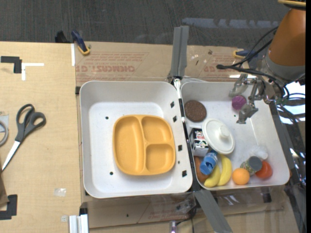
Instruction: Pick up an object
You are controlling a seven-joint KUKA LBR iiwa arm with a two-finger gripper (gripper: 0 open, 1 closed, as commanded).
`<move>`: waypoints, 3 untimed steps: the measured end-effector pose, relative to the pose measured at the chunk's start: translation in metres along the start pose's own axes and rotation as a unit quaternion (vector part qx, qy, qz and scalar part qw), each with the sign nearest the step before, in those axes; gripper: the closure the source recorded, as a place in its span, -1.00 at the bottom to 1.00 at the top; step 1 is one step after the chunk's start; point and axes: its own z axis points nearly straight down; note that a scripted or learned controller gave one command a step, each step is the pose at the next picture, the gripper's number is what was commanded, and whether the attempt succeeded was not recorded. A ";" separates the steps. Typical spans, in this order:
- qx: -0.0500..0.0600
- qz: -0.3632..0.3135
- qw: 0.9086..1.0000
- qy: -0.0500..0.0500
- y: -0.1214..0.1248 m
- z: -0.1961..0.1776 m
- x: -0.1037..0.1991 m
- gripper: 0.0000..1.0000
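My gripper [241, 102] hangs over the back right part of the right bin [277, 144]. A small purple object [238, 102] shows between its two metal fingers [244, 113], and the gripper is shut on it. Below in the same bin lie a brown round disc [195, 110], a white lidded dish [218, 135], a small printed box [198, 141], a blue cup [209, 163], a banana [221, 173], an orange [241, 176], a red fruit [265, 170] and a greyish item [253, 164].
The left bin [92, 144] holds a yellow divided plate [144, 144]. Scissors [23, 127] lie on the bench at far left. The arm's orange band [290, 33] and cables sit at the upper right, above the right bin's back corner.
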 end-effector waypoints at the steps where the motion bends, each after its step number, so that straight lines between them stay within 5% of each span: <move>1: 0.001 -0.008 1.000 -0.001 -0.067 0.117 -0.002 -1.00; 2: 0.002 -0.036 0.999 -0.006 -0.063 0.115 0.101 -1.00; 3: 0.000 0.038 0.999 -0.001 0.001 0.092 0.003 -1.00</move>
